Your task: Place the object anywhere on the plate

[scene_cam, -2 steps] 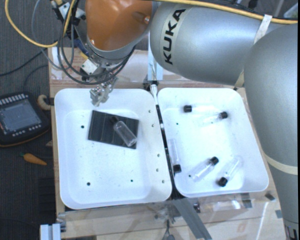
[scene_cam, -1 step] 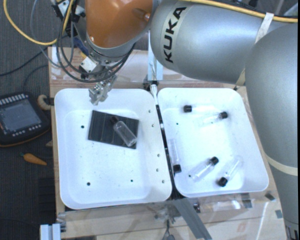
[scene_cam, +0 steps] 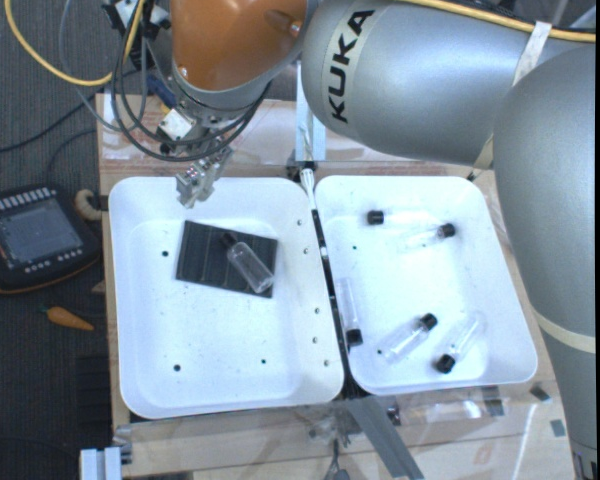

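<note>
Vial lying on the dark plate in my left bin, gripper up at the far edge.

I see a clear vial (scene_cam: 248,264) resting on the dark plate (scene_cam: 205,253) in the left bin (scene_cam: 140,368), over the plate's right part; its long axis runs diagonally, black cap toward the far left, clear end toward the near right. My gripper (scene_cam: 198,182) hangs above the bin's far rim, apart from the vial, nothing between its fingers; how wide they stand I cannot tell. The right bin (scene_cam: 490,268) holds several more black-capped vials (scene_cam: 410,336), scattered.
</note>
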`<state>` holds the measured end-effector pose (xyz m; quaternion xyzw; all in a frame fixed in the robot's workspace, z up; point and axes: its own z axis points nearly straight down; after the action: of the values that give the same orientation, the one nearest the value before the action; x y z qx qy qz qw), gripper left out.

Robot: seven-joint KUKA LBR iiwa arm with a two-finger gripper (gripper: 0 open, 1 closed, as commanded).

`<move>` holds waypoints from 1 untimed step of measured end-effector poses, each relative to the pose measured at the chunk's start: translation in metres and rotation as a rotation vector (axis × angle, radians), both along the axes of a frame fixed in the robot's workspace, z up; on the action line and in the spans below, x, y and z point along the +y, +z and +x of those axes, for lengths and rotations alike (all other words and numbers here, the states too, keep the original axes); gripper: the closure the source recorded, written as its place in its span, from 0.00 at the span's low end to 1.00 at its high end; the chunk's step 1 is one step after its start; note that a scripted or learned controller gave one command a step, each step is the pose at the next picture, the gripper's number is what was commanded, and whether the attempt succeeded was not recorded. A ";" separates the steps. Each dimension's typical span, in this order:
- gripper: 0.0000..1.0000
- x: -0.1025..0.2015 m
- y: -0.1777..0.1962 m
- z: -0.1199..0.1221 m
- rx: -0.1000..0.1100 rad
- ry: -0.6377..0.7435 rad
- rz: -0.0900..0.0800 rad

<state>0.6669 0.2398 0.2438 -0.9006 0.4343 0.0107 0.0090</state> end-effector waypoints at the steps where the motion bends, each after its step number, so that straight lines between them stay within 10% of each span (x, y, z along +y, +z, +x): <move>1: 1.00 0.001 0.008 0.000 0.004 -0.004 0.008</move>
<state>0.6669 0.2412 0.2518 -0.8997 0.4361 0.0142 0.0119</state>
